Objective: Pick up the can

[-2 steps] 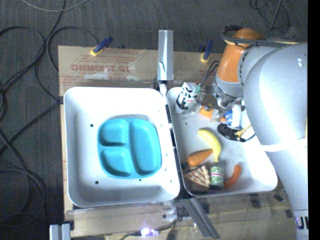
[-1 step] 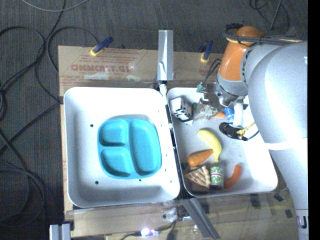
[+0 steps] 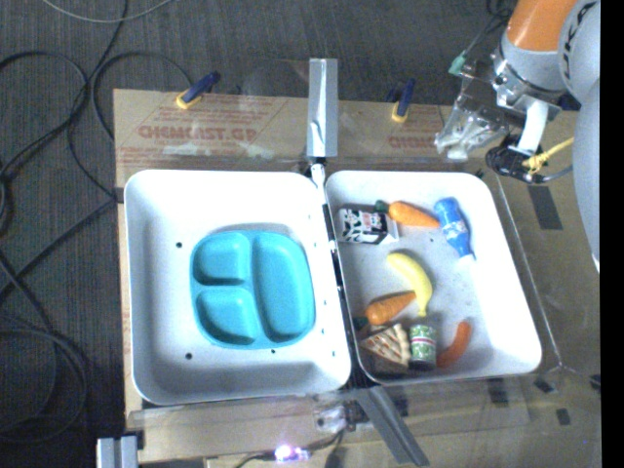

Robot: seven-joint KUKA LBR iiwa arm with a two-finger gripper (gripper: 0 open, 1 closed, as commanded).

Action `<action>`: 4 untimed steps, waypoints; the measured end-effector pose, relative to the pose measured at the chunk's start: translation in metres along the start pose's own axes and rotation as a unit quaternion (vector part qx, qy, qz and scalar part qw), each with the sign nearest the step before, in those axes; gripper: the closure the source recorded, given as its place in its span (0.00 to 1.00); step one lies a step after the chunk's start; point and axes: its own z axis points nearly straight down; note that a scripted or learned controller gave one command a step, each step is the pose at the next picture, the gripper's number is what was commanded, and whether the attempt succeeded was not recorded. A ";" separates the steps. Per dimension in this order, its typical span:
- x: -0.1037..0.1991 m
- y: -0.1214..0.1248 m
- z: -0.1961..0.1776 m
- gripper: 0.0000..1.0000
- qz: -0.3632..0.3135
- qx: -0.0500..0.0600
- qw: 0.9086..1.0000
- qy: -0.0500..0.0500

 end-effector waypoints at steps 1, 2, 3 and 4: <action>-0.012 0.005 -0.038 1.00 -0.208 0.000 0.978 -0.001; 0.024 -0.010 -0.085 1.00 -0.125 0.000 0.992 0.001; 0.109 -0.045 -0.079 1.00 -0.245 0.001 0.970 0.001; 0.200 -0.084 -0.099 1.00 -0.353 -0.001 0.936 0.002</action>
